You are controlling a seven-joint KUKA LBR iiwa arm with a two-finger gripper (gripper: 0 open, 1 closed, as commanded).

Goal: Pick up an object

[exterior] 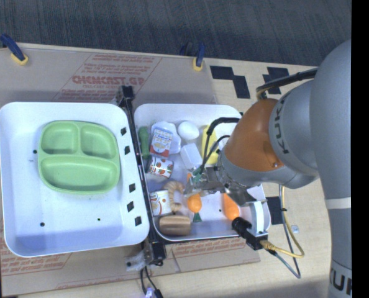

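The bench (172,64) is covered with brown printed cardboard held by blue clamps (14,49) at its far edge; two shallow white bins rest directly on it side by side, touching; the left bin (17,185) beside the right bin (172,112); a yellow cable (287,250) trails over its near right part.

My arm (333,123) is a thick, smooth grey tube with rounded joints, matte and lightly glossy where the light hits. Above the wrist sits a broad orange band (254,138), bulbous and shiny. Dark lettering from the maker's name runs along the grey shell just beside the orange and again at the lower right of the casing. A thin pale ring crosses the lower grey segment. Black cables loop around the wrist, a yellow cable (284,250) trails below it, and a black fitting (248,233) juts from the wrist's underside.
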